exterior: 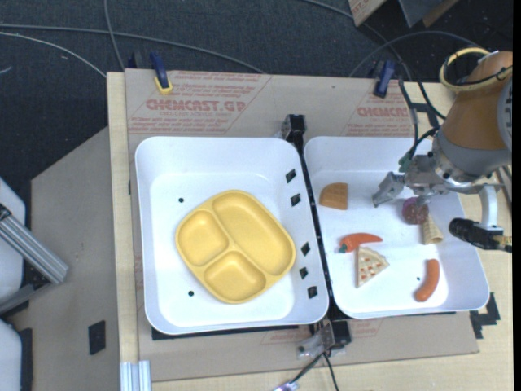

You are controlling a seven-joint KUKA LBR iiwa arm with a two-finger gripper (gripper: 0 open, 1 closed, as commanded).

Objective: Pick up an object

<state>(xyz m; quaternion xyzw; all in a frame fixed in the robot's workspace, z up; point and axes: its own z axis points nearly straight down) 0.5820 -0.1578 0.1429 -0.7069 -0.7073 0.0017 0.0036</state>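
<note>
Two fingers spreading wide, empty, gripper point(404, 187) hovering in right bin point(326, 287) beside dark-red fruit point(415, 211); looking light, stiff, rounded, probably slippery, best pinched across its middle.

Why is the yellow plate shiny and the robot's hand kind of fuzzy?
In the camera view, overhead light puts soft glare on the yellow three-section plastic plate and the glossy white left bin; the grey metal two-finger gripper looks slightly blurred, and the small toy foods beside it are sharper.
</note>
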